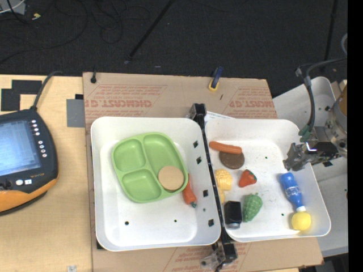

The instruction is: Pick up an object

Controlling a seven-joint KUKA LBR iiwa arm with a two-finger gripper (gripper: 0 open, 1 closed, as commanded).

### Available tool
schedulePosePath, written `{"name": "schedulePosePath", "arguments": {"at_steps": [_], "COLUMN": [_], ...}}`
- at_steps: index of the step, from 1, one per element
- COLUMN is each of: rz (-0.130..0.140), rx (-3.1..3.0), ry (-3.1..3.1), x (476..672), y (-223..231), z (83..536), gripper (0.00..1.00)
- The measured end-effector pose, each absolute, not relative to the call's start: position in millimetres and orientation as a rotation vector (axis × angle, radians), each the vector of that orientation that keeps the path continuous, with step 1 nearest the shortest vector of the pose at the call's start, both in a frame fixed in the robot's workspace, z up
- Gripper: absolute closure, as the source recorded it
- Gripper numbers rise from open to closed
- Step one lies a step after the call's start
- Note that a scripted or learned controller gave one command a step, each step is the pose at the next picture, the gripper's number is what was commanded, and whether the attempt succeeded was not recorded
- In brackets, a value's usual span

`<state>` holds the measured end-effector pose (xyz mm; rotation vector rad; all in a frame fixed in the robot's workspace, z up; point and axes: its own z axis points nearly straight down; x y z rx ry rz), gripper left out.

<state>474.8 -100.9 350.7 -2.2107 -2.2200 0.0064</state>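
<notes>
Taking the blue bottle (290,188) as the landmark and going left to right: far to its left, in the left bin (108,220), a green divided plate (136,157) carries a tan disc (171,178), with an orange carrot piece (188,195) just beside the plate. Nearer, in the right bin (272,135), lie a sausage (226,148), brown disc (232,160), corn (223,179), strawberry (247,178), black block (232,213) and green leafy piece (252,205). A yellow lemon (300,221) sits just below the bottle.

The gripper (296,156) hangs just above the bottle's upper end, holding nothing; whether it is wide or narrow I cannot tell. This looks like the approach step: next, descend and close across the bottle. The bin's right wall is close; open floor lies leftward.
</notes>
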Motion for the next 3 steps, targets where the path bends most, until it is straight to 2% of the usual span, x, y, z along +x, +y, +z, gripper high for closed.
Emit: {"name": "schedulePosePath", "arguments": {"at_steps": [1,2,3], "rz": [-0.021,0.013,0.006], "rx": [-2.216,-2.213,-2.211], "ry": [-2.242,-2.218,-2.225], "x": [515.5,473.7,475.4], "y": [-5.6,13.2,83.1], "z": [518.4,430.9,426.0], "gripper": [1.00,1.00,1.00]}}
